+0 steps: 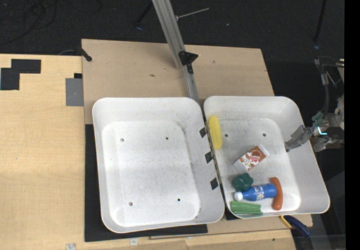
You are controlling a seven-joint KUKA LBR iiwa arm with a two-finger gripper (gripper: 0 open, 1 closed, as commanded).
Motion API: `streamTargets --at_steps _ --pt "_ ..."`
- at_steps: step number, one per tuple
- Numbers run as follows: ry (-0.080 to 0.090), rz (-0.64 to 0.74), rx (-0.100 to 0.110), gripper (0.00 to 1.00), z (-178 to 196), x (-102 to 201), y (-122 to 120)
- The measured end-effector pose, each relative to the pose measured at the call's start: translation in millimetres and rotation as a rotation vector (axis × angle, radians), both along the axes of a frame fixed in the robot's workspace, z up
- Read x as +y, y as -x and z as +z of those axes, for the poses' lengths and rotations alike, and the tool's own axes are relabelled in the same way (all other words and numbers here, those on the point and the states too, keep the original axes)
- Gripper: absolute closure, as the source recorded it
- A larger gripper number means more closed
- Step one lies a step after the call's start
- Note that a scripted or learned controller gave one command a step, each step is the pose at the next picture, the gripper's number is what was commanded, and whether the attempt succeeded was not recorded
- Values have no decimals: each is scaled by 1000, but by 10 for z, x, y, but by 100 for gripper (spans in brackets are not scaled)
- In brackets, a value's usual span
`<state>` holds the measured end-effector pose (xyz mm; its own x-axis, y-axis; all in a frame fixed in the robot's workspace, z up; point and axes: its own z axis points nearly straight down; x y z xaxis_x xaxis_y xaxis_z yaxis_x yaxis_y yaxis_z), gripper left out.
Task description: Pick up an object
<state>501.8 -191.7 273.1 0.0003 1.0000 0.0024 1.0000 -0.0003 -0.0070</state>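
Camera view: 2 white bins on the worktop, the arm's gripper at the right bin's far right rim.
Whether the gripper is wide or narrow I cannot tell. The right bin holds a yellow corn cob by the divider, a red-and-white carton, a dark green piece, a blue bottle, an orange sausage and a green pod; the left bin lies beside it.

my arm's grey end piece

the gripper looks grey and metallic, with a small teal glint and pale cabling behind it.
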Motion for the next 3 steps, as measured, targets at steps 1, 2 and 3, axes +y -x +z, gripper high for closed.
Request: streamTargets --at_steps 1,2,3 --pt "1 0 -4 0 19 -3 -7" --pt "0 0 0 0 -419 -5 -31" --pt "0 -1 0 0 -863 -34 -39"
